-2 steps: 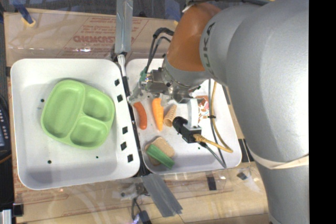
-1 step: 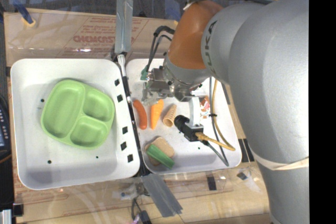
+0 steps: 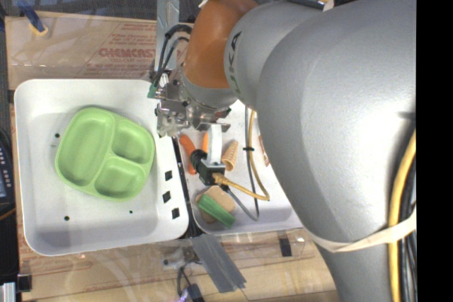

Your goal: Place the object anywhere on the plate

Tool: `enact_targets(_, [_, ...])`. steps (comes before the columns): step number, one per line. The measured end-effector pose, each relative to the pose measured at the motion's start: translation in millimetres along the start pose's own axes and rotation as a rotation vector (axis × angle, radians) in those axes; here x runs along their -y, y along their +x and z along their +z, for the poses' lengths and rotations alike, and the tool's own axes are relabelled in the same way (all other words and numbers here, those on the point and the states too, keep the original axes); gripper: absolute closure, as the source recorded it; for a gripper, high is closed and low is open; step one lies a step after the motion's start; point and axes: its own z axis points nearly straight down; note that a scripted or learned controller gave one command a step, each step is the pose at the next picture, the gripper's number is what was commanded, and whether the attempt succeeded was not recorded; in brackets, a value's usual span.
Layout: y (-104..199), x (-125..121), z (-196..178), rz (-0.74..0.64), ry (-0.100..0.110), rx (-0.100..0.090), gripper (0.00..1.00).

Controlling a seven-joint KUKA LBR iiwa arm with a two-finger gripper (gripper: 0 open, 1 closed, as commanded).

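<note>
In left bin (image 3: pixel 42 219), green divided plate (image 3: pixel 105 151)

You're looking at a bulky, smooth grey arm (image 3: pixel 333 117) with an orange band (image 3: pixel 212 46) above the wrist, black cables (image 3: pixel 168 46) looping beside it, and a pincer (image 3: pixel 172 117) that seems to be bare silvery metal.

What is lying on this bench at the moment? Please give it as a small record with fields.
plate: light green plastic plate with three compartments, in the left white bin
arm: grey arm with orange band, reaching over the right white bin
pincer: near the wall between the bins
right bin items: orange carrot-shaped toy, tan ribbed cone, green cylindrical toy
task: no object on the plate yet
</note>
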Motion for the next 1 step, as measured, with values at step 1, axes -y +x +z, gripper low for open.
enact_targets(1, [-0.5,-0.1,0.0,0.001,0.0,0.0,0.0])
